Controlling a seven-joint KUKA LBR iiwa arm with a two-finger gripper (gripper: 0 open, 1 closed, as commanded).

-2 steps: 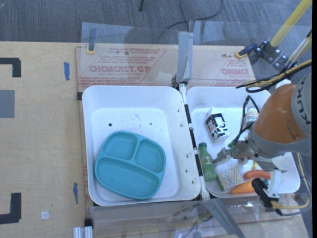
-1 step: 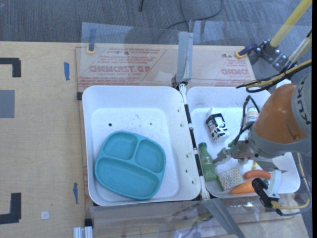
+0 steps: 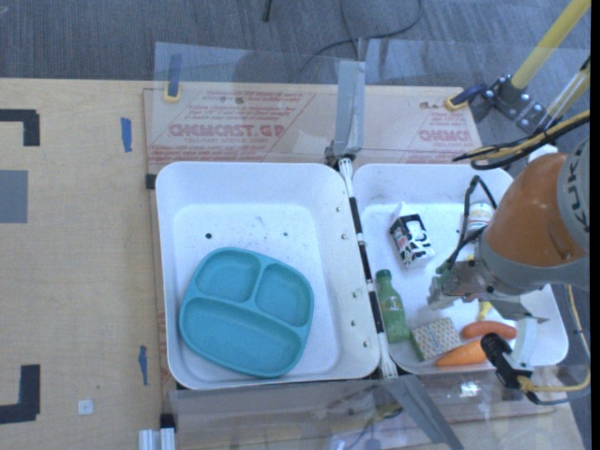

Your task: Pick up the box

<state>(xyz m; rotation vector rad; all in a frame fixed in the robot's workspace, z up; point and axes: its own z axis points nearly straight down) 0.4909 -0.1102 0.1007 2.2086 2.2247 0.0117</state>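
Observation:
The box [image 3: 411, 239] is a small black-and-white carton lying near the middle of the right bin [image 3: 375, 184], slightly tilted. My gripper [image 3: 448, 286] hangs low over the same bin, to the right of the box and nearer the front, apart from it. The grey and orange arm [image 3: 534, 232] covers the bin's right side.
A green bottle [image 3: 391, 306] lies along the right bin's left wall. A speckled sponge-like block [image 3: 434, 337] and two orange carrots [image 3: 487, 329] [image 3: 461, 354] sit at the front, just below the gripper. The left bin [image 3: 187, 195] holds a teal divided plate [image 3: 247, 310].

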